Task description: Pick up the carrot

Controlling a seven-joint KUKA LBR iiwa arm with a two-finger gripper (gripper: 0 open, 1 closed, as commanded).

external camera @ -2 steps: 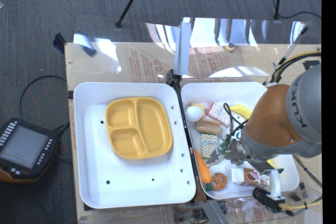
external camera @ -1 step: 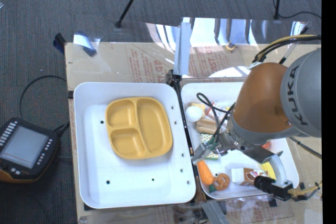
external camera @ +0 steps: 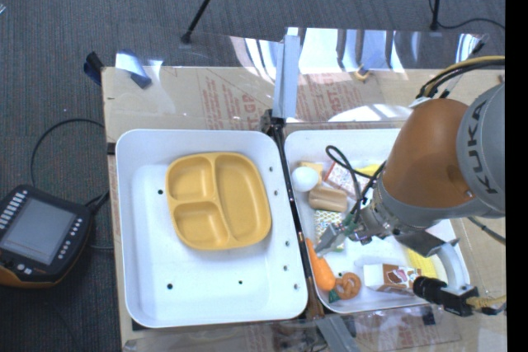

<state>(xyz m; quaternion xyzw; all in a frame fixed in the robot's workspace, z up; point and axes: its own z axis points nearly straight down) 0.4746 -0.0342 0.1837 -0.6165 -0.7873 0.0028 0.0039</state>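
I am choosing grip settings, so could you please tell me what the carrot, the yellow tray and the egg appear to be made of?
carrot: probably toy plastic; even orange, slightly glossy.
yellow tray: moulded plastic, semi-matte; rounded compartment walls, uniform colour.
egg: smooth white, faint sheen; likely a plastic toy, though a real one cannot be ruled out.

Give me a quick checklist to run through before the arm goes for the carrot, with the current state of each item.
1. Carrot located: ok, it lies in the right bin against its left wall near the front corner.
2. Carrot unobstructed from above: ok, nothing lies on top of it.
3. Neighbours clear of the carrot: not ok, a pretzel sits right beside its lower end and the bin wall hugs its other side.
4. Gripper positioned over the carrot: not ok, it sits just up and right of it.
5. Finger opening: cannot tell.
6. Gripper free of other items: cannot tell, the wrist hides part of the clutter.
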